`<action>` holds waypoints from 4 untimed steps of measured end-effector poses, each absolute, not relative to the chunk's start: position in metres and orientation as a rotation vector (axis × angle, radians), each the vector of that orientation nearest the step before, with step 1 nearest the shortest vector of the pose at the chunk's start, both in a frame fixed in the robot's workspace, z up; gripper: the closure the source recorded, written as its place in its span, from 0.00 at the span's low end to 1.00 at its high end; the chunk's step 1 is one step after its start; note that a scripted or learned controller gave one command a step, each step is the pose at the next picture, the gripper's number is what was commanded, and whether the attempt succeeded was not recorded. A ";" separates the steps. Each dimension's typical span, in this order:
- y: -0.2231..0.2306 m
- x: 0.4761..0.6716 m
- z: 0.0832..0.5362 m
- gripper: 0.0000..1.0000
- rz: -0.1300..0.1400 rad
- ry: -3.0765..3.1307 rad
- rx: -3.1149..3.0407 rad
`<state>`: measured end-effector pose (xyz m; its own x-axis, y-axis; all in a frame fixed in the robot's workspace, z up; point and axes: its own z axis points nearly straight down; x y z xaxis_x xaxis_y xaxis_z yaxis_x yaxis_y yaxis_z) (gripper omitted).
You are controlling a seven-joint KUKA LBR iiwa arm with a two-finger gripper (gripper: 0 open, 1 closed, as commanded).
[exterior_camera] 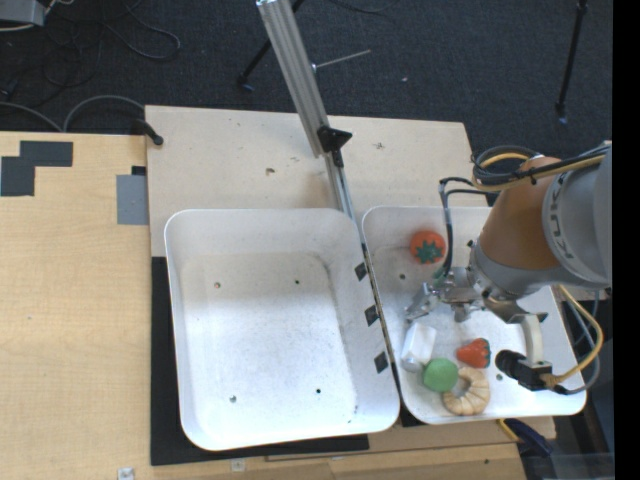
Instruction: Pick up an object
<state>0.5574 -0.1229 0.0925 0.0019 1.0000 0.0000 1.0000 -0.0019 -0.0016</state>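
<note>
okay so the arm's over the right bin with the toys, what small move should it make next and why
Probably ease the gripper straight down. It hangs over bare floor of the right bin, above the clear piece and green ball, and nothing sits between its fingers.

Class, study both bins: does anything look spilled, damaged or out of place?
Nothing stands out. The tomato, strawberry, green ball and croissant all lie inside the right bin, none spilled over its rim.

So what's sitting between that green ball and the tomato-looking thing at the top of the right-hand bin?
In the camera view, a small clear-white packet lies between the green ball and the tomato, with the gripper just above it.
</note>
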 end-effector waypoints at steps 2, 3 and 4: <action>-0.135 0.557 0.159 1.00 -0.002 -2.214 -2.232; -0.136 0.558 0.207 1.00 -0.002 -2.224 -2.221; -0.083 0.549 0.220 1.00 0.000 -2.224 -2.213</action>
<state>0.5492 -0.0831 0.2201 -0.0046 1.0000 0.0030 1.0000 0.0046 -0.0029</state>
